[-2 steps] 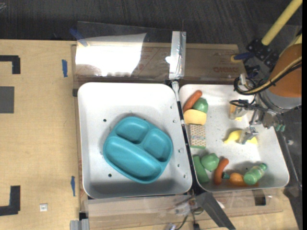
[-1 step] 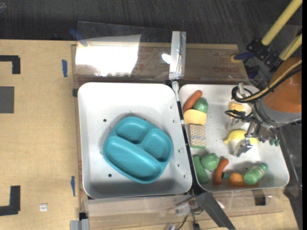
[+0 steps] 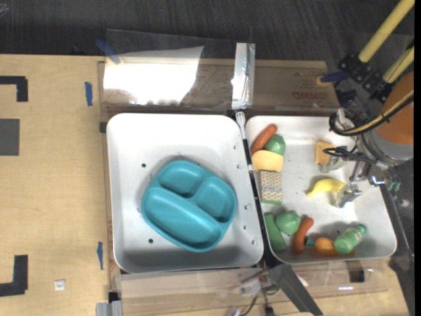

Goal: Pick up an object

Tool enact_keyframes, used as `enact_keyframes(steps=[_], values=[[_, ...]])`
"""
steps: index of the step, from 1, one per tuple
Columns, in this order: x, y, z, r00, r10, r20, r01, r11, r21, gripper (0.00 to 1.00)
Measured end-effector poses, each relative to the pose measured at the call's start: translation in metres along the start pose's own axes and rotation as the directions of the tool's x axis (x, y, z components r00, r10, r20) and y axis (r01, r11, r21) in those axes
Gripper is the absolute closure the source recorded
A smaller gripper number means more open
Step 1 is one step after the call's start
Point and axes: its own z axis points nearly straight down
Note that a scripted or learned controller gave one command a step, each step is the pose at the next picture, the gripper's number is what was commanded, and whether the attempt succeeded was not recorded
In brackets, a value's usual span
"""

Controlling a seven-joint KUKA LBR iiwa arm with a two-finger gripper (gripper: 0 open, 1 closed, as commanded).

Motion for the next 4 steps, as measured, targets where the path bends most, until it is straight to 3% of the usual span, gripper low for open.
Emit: enact_keyframes(steps=[1,2,3,4], values=[[0.080,0.034,-0.002,0.998,-0.064,0.005,0.064,0.998,-0.001,0.00],[0.079,0.056,-0.003,0.981,-0.195,0.007,0.195,0.981,0.004,0.00],[0.055,0.045,-0.002,0.905,-0.425,0.002,0.425,0.905,-0.001,0.00],[0.050,0.046,-0.015,0.905,-0.426,0.014,0.426,0.905,0.006,1.00]])
